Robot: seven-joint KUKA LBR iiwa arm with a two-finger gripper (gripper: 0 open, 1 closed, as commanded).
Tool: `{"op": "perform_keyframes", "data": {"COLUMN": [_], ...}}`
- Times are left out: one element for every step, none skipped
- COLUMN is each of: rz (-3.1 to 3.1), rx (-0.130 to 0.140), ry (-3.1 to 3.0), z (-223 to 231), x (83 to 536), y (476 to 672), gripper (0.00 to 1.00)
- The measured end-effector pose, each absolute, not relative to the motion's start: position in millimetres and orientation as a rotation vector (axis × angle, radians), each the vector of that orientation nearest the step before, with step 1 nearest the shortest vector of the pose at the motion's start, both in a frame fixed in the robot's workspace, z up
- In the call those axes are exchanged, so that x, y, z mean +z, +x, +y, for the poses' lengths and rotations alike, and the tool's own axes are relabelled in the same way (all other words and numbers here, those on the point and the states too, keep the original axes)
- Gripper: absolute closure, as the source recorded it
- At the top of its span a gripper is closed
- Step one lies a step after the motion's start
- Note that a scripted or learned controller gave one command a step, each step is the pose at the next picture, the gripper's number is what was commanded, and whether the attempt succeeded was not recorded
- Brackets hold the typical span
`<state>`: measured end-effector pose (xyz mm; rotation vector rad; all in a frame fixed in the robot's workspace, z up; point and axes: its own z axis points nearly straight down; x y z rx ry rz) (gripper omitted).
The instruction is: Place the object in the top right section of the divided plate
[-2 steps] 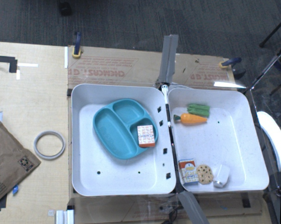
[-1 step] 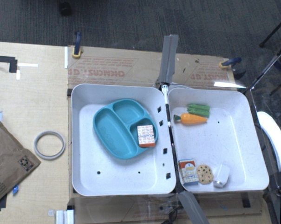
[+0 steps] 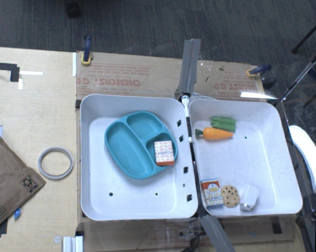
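The small printed carton (image 3: 164, 152) sits inside the teal divided plate (image 3: 126, 150), in the small compartment nearest the right bin, leaning a little on the plate's rim; whether this counts as the top right section is my judgement, and it looks likely. The carton could tip off the rim if nudged, since it seems tilted rather than flat. The plate lies in the left white bin (image 3: 92, 198). In the right white bin (image 3: 272, 154) lie a toy carrot (image 3: 216, 134), a green vegetable piece (image 3: 223, 122) just above it, a second small carton (image 3: 211, 192), a cookie (image 3: 229, 195) and a whitish object (image 3: 249, 198). A tape ring (image 3: 55, 162) rests on the bench; the gripper's state I cannot tell
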<state>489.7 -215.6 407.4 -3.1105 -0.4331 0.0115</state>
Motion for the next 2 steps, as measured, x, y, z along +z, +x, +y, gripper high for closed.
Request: {"op": "perform_keyframes", "data": {"rz": [-0.322, -0.323], "rx": [0.008, 0.013], "ry": [-3.125, -3.124], "z": [-222.0, -221.5], "x": [440.3, 439.3], "y": [478.3, 478.6], "gripper": [1.00, 1.00]}}
